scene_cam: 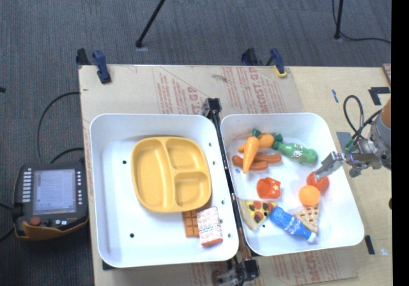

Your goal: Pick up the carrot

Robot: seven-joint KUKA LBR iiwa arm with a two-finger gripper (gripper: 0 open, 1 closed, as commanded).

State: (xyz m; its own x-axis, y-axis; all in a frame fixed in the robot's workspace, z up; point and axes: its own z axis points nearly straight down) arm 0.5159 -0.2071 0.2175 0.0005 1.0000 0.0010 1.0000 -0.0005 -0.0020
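The carrot lies at the right bin's upper left; the pincer hovers at mid-right, grip state unclear.

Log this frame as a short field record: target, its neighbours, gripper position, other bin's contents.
target: carrot, in the right bin, upper left part, lying tilted
neighbours: hot dog just below it, green bottle to its right
gripper: over the right bin's right side, near a red piece, apart from the carrot
left bin: yellow divided plate, small carton below it
task status: carrot not yet grasped
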